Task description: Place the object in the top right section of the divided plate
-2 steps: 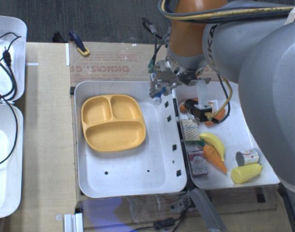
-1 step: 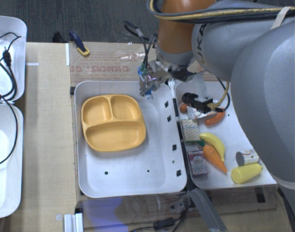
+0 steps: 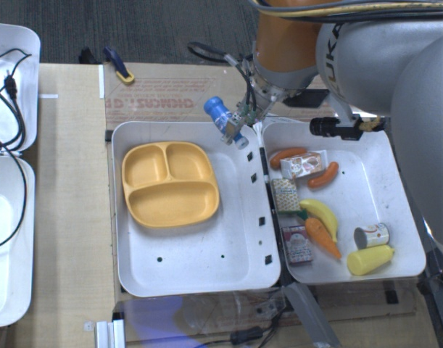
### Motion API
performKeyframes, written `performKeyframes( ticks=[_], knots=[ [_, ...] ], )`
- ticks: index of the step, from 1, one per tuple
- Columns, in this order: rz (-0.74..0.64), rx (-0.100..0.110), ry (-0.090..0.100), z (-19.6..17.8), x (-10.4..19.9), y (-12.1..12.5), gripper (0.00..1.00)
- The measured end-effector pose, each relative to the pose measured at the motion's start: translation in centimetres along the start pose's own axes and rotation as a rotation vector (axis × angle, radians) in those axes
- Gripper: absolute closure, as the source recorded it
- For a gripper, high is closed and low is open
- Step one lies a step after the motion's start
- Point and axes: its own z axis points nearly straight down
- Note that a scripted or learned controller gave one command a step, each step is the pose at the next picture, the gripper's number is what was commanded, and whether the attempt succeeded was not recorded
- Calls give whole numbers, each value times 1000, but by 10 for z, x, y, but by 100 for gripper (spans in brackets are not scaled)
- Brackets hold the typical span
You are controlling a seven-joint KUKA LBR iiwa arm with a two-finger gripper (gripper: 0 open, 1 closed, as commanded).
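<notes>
Arm (image 3: 366, 42): grey, orange band, reaching in over the right bin (image 3: 395, 194). Tool (image 3: 243, 118): above the bins' shared wall, pinching a blue bottle (image 3: 225, 122), tilted, up and right of the plate (image 3: 170, 183). Plate: yellow, divided, in the left bin (image 3: 192, 267). Right of the plate: sausages (image 3: 308, 165), banana (image 3: 321, 214), carrot (image 3: 324, 238), can (image 3: 372, 235).

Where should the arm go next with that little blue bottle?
Probably a short move left and down: the gripper holds the blue bottle above the left bin's far edge, just right of the yellow divided plate's top right section.
</notes>
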Motion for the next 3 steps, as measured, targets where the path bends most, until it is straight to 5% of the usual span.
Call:
performKeyframes(
  ticks=[1, 2, 3],
  knots=[
    [-128, 1, 1, -12, -15, -26, 100],
    [-81, 2, 3, 45, 33, 8, 100],
    [-30, 2, 3, 101, 43, 17, 100]
  ],
)
